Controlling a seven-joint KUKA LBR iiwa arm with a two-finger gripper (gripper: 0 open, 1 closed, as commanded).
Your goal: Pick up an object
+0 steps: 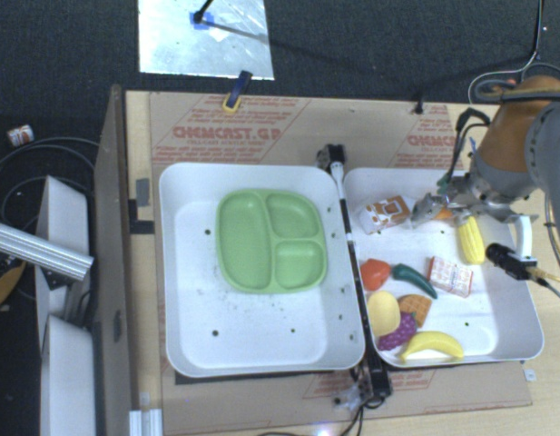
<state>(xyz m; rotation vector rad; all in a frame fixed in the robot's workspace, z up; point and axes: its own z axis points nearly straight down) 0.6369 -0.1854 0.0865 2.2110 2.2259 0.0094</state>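
Two white bins on the table [289, 121]: left bin [184, 243] holds a smooth green plate [270, 242]; right bin [515, 316] holds toys. End effector [431, 207], grip state indiscernible, at 12 o'clock beside carton [386, 213]; corn [471, 240] at 3 o'clock, curved banana [433, 344] at 6.

**One fixed camera, high over the bench**

It looks down at a slant from the near side, far enough back to take in both white bins [261, 357] and the dark floor [53, 53] beyond.
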